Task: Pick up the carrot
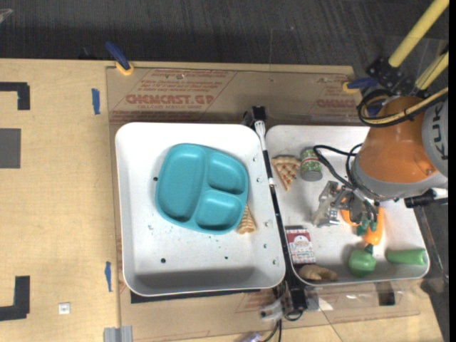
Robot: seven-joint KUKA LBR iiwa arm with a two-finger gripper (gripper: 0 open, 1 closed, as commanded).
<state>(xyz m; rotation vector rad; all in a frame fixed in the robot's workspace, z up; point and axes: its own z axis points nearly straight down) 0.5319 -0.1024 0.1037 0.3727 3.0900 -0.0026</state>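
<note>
A tan cardboard-covered counter fills the lower part of the view, with black corner marks and bits of blue tape along its left side, and two shallow white bins side by side on it. Nearest the camera, along the front wall of the right bin, lie a pale brown pastry-like piece, a round green vegetable and a longer green one toward the right corner. Just behind them, near the divider, sits a small red and white box.

A little farther in, the hand is down low in the right bin, its metal fingers pointing left and downward; whether they are spread or pressed together cannot be told, and nothing shows plainly between them. The carrot lies just to the right of the hand, partly under the wrist and cables, its orange body running down toward the round green vegetable. Above it sits the arm's orange band.

In the left bin, a teal divided plate lies near the middle, with a waffle cone touching its lower right edge. Farther back in the right bin are a waffle-like wedge and a small green can. Beyond the bins are a cardboard sheet with red print and then dark carpet.
</note>
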